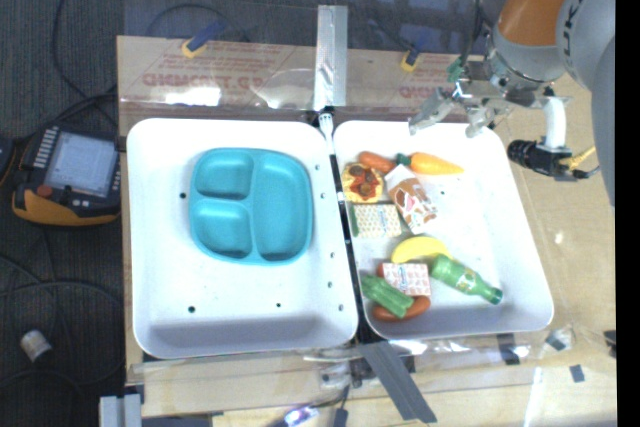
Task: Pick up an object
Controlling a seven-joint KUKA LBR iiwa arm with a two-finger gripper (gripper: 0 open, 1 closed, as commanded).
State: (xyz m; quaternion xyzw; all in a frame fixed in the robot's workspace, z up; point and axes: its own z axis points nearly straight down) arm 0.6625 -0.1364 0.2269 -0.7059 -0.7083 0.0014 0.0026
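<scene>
My gripper hangs over the far edge of the right bin, fingers spread open with nothing between them. Below it in that bin lie toy foods: a carrot just under the gripper, a pizza slice, a small packet, a checked box, a banana, a green bottle, a red-and-white box and a green and red vegetable. The carrot is the nearest item to the fingers, a short way in front of them.
The left bin holds a turquoise divided plate. A metal divider post stands behind the seam between the bins. A handheld pendant lies on the floor at far left.
</scene>
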